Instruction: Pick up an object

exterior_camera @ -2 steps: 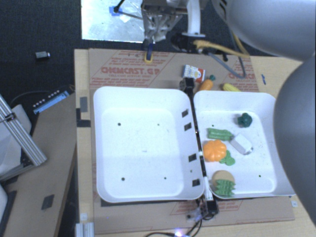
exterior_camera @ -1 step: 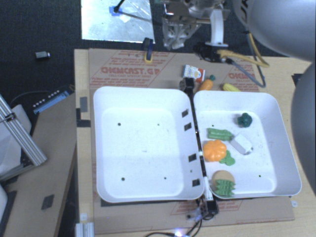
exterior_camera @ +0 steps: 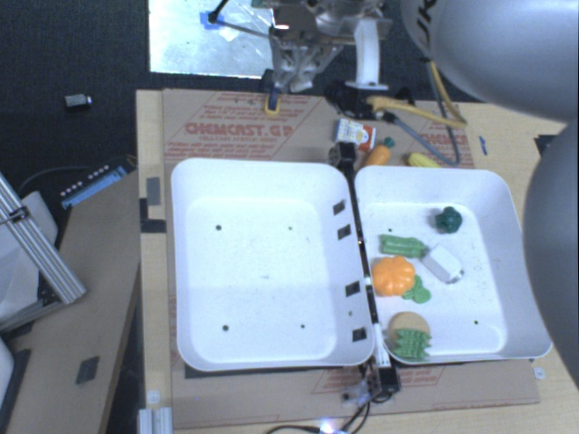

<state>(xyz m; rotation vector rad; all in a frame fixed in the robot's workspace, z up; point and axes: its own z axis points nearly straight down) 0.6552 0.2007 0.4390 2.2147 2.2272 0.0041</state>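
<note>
My gripper (exterior_camera: 291, 78) hangs high over the back of the bench, above the cardboard behind the left bin (exterior_camera: 194, 242), far from every object. The right bin (exterior_camera: 493, 197) holds a dark green broccoli-like piece (exterior_camera: 447, 219), a green pod (exterior_camera: 403, 246), an orange pepper (exterior_camera: 393, 276) with a small green piece (exterior_camera: 419, 291) beside it, a white block (exterior_camera: 443, 264), and a tan round piece with a green item (exterior_camera: 412, 337) on it at the front left corner.
Behind the right bin lie an orange carrot (exterior_camera: 377, 155), a yellow piece (exterior_camera: 422, 161), a small red and white box (exterior_camera: 353, 134) and loose cables (exterior_camera: 425, 120). The arm's grey body (exterior_camera: 507, 34) fills the upper right. A metal frame (exterior_camera: 32, 242) stands at left.
</note>
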